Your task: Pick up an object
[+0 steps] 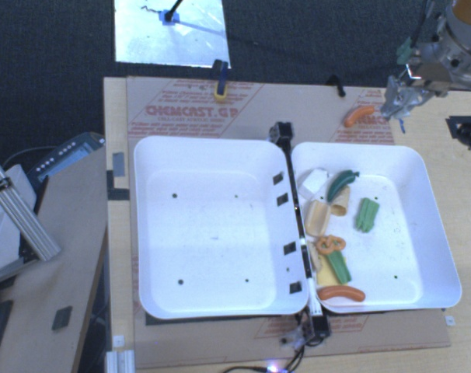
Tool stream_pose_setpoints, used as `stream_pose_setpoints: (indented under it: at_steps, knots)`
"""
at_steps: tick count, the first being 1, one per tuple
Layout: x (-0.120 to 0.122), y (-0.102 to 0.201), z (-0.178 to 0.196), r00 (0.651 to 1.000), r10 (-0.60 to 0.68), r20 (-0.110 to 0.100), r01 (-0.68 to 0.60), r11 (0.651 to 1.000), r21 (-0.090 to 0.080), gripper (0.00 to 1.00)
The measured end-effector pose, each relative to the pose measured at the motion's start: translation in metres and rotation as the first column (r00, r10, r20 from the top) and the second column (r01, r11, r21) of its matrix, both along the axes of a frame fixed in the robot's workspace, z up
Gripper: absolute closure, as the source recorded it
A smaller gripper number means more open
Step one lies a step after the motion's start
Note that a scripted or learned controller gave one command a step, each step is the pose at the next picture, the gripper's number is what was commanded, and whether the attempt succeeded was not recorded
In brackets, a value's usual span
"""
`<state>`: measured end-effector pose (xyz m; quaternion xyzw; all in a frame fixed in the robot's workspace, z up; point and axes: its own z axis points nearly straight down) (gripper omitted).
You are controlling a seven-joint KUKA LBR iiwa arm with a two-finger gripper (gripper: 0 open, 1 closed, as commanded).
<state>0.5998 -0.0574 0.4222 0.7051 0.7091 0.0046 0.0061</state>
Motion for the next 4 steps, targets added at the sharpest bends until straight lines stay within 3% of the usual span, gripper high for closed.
stream_pose_setpoints:
  at_steps: [1, 2, 3, 4]
  knots:
    - [-0.014, 0.076, -0.095, 1.0, 0.005, -0.022, -0.005, 1.0, 0.004, 1.0]
    - [-0.038, 0.102, 0.003, 1.0, 0.003, -0.003, -0.003, 1.0, 0.005, 1.0]
    - [-0.06, 0.089, 0.035, 1.0, -0.002, -0.009, 0.002, 1.0, 0.003, 1.0]
    - [-0.037, 0.147, -0.078, 1.0, 0.003, -0.022, -0.003, 1.0, 0.003, 1.0]
